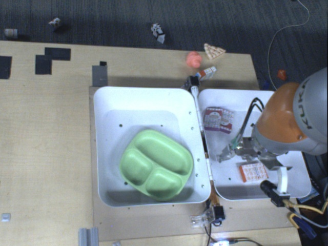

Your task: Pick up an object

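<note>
**Arm poised over right bin, pick not yet made**

The grey arm with its orange band (279, 119) reaches in from the right of the frame, its gripper (241, 150) low over the right bin (302, 188), near the centre-right of the picture. How the jaws stand cannot be told from this angle. Two candidates lie in that bin: a red-and-white packet (218, 119) toward its upper left, and an orange-and-white card (253, 172) just below the gripper, partly covered by the arm's hardware. A green divided tray (156, 163) fills much of the left bin (102, 137). The step in hand looks like the approach. Next, the arm would need to settle squarely over one flat item and close on it; both lie thin against the bin floor, which may make purchase difficult.
</note>
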`<state>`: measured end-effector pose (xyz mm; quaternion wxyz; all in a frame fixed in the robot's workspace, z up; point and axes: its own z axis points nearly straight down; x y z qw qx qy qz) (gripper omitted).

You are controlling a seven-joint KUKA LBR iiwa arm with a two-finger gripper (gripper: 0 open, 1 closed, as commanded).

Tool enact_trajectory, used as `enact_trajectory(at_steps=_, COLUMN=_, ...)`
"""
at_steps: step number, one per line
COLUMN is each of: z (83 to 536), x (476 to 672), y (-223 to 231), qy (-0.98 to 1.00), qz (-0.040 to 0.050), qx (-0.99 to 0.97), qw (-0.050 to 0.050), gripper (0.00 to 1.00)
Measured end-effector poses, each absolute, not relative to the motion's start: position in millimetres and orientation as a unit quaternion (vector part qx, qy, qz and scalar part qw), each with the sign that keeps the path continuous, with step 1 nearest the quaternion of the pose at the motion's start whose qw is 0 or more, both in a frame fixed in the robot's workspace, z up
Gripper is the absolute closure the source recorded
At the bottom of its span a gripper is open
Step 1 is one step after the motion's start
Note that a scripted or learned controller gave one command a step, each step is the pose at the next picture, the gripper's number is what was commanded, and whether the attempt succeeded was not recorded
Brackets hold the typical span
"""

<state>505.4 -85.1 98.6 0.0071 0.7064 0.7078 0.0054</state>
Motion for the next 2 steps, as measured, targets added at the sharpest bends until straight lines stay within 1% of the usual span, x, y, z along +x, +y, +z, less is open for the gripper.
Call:
enact_trajectory(at_steps=1, z=109.1, x=507.0, y=-84.3, qy=0.708, qz=0.0071, qx=0.706, qw=0.009, gripper=1.00)
enact_trajectory(at_steps=2, z=109.0, x=506.9, y=-84.3, qy=0.708, qz=0.0070, qx=0.706, qw=0.008, gripper=0.00)
